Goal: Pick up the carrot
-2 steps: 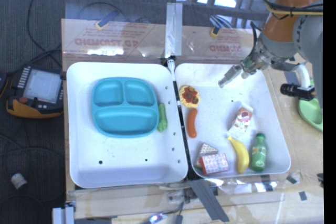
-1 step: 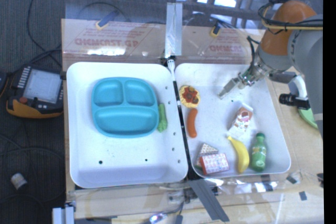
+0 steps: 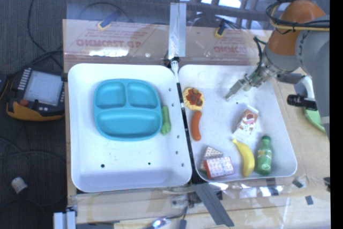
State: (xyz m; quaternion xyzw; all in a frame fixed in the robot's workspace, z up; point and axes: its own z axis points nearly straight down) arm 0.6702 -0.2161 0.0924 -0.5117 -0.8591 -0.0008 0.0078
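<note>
Gripper (image 3: 231, 95) sits over upper part of right bin (image 3: 214, 73), fingers pointing left-down. Can't tell if jaws open or closed, nothing visibly btwn them. Carrot (image 3: 196, 125) lies along right bin's left wall, just below pizza slice (image 3: 193, 97), well apart from gripper. Also in right bin: banana (image 3: 245, 156), green bottle (image 3: 263, 155), white carton (image 3: 246, 121), red box (image 3: 218, 167). Left bin (image 3: 86, 169) has blue tray (image 3: 127, 109) w/ green pickle (image 3: 165, 120) at its right edge.

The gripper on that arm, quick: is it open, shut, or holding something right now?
Gripper: cannot be told from this view; it sits low over the right bin, apart from the carrot, with nothing seen in it.
</note>
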